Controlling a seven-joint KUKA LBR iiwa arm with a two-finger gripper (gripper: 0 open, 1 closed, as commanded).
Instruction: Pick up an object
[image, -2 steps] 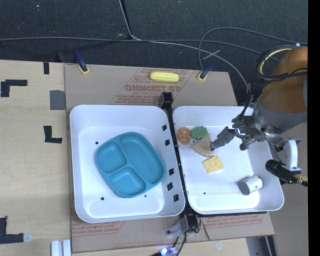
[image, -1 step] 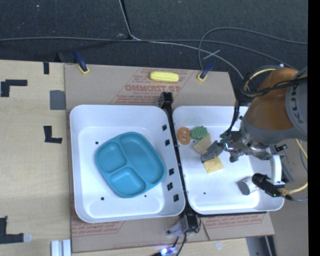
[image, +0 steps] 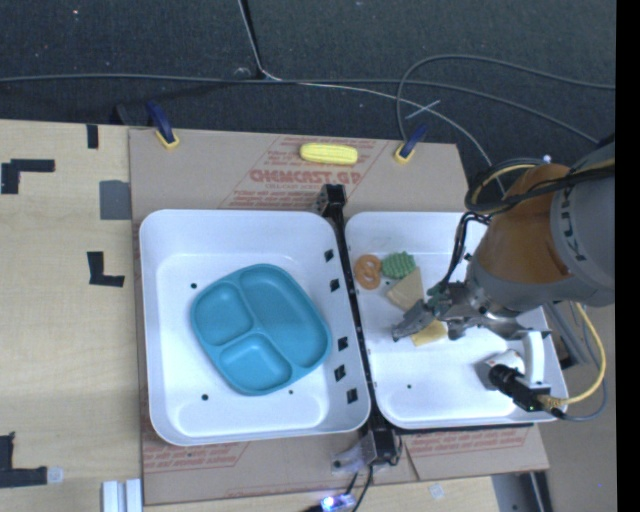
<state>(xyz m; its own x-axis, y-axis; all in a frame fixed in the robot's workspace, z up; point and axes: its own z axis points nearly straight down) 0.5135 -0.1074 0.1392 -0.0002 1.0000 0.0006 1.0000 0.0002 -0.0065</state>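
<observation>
Arm enters from 3 o'clock; orange band above the wrist, gripper (image: 422, 322) low over the right bin (image: 455, 405), near its centre. Dark fingers point toward 9 o'clock. Cannot tell how far the jaws are parted, nor whether anything sits between them.

Pale yellow piece (image: 428, 336) just beside the fingertips, at their 5 o'clock. Tan wedge (image: 404, 292) at 11 o'clock of the gripper, close. Green ridged piece (image: 398, 265) and orange ring (image: 368, 271) beyond it, toward the bin's 10 o'clock corner.

Left bin (image: 170, 300): blue three-compartment plate (image: 260, 328), centred.

Yellow corn cob (image: 328, 154) on the cardboard at 12 o'clock, outside both bins.
</observation>
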